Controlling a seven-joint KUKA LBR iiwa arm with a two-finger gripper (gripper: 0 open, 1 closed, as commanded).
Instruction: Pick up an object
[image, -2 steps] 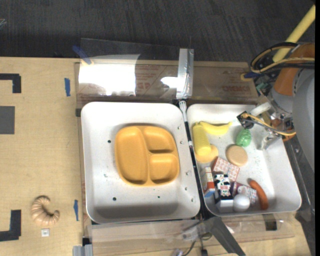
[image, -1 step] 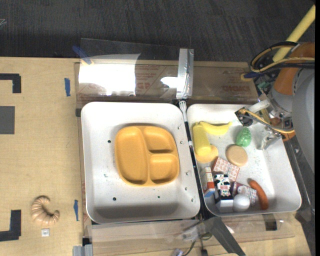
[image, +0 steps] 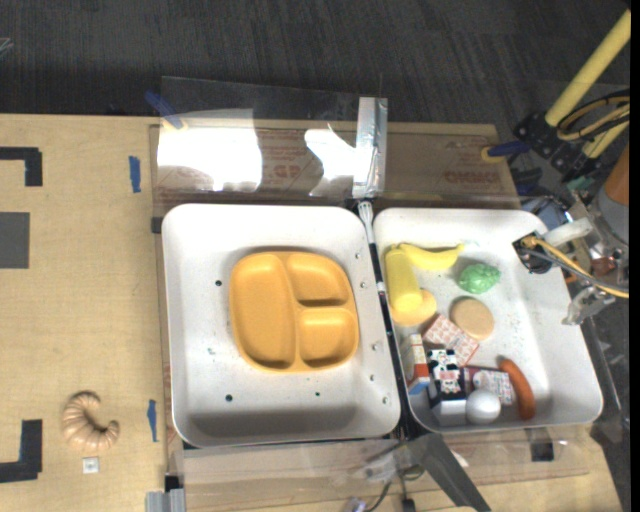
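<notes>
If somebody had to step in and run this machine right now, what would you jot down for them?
Arm: at the right edge, beside the right bin; I cannot tell how its gripper stands, and nothing shows in its grasp.
Right bin: the pile to pick from, with a yellow banana, a green lump, a tan round piece, a red sausage and small cartons.
Left bin: a yellow divided plate.
On the bench, outside the bins: a croissant-shaped toy.
Done: nothing picked yet.
Left: pick up one object.
</notes>
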